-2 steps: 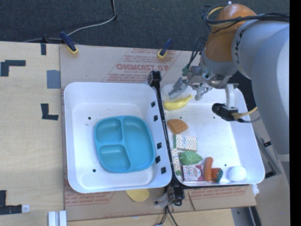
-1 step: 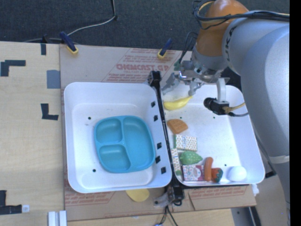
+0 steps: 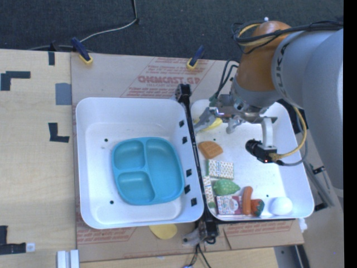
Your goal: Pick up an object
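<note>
Cardboard [image 3: 139,77] under the bins carries red print, "CHEMCAST" readable along its top strip, with blue and yellow clamps [image 3: 81,50] pinning it to the table [image 3: 33,149]. Left bin [image 3: 92,113], smooth white plastic, holds a light-blue divided tray [image 3: 148,169] with three compartments and rounded corners, lying flat. A yellow disc [image 3: 163,231] sits just outside, below that bin's front edge. Over to the right bin [image 3: 295,177]: an orange-brown rounded piece [image 3: 210,148] near the divider, a checkered packet [image 3: 221,169] below it, then a green leafy shape [image 3: 224,187], a small printed box [image 3: 226,204] whose writing is too small to read, a carrot [image 3: 247,200] with its long axis running up-down, and a white ball [image 3: 280,206]. The gripper [image 3: 217,120] hangs over a yellow object [image 3: 209,124] at the bin's upper-left, fingers spread apart, nothing gripped.
</note>
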{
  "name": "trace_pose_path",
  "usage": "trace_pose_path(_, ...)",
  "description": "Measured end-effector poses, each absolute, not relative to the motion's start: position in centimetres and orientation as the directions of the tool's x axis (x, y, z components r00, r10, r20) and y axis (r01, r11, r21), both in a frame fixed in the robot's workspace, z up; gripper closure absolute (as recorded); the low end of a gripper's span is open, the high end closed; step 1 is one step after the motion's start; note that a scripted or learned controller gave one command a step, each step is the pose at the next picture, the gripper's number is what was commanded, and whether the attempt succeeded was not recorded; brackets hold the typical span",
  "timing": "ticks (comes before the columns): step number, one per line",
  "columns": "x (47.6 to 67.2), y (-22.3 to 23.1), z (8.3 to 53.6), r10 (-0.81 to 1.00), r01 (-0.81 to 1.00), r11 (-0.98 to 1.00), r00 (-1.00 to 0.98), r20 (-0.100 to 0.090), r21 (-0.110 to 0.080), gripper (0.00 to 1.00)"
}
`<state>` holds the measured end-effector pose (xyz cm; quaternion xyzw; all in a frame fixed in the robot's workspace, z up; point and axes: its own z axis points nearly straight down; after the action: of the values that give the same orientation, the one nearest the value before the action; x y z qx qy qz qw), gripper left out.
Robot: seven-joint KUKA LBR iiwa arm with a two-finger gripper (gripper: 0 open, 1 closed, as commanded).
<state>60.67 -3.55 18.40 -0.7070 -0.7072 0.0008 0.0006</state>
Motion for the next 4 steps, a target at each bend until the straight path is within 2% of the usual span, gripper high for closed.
trace_pose_path(1, 61.7, -5.3, 18.4, 1.0, 1.0, 0.001, -0.001, 0.0, -0.001, 0.0)
trace_pose_path(2, 66.8, -6.8, 18.4, 1.0, 1.0, 0.002, -0.002, -0.001, -0.001, 0.0)
trace_pose_path(3, 66.8, -5.2, 18.4, 1.0, 1.0, 0.001, -0.001, -0.001, -0.001, 0.0)
trace_pose_path(4, 60.4, -3.8, 18.4, 1.0, 1.0, 0.0, 0.0, 0.0, -0.002, 0.0)
